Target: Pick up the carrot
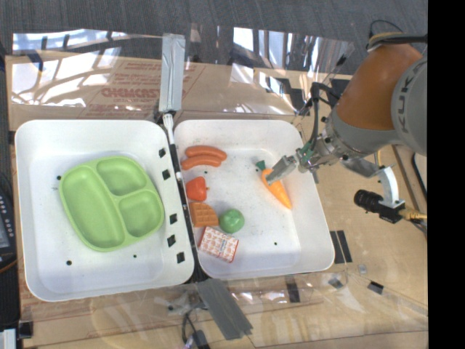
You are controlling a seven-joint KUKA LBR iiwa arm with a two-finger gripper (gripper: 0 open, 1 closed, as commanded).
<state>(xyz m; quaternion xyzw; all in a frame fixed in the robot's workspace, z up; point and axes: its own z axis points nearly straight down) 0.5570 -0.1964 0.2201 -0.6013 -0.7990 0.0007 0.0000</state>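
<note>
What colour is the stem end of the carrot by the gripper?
Green, on an orange body; the camera view shows the carrot in the right bin beside the gripper.

Both bins are plain white: the left bin (43, 267) and the right bin (305, 238). In the left bin's middle lies a lime-green divided plate (110, 202). Near the right bin's right edge the carrot (280, 191) is bright orange with a small dark green top. Along its left edge lie two orange-red sausages (203, 156), a red-orange piece (196, 188), a tan-orange waffle-patterned piece (204, 214), a green ball (232, 220), and a small box (219, 244), seemingly white with red print. The arm (378, 100) is grey with an orange band.
</note>
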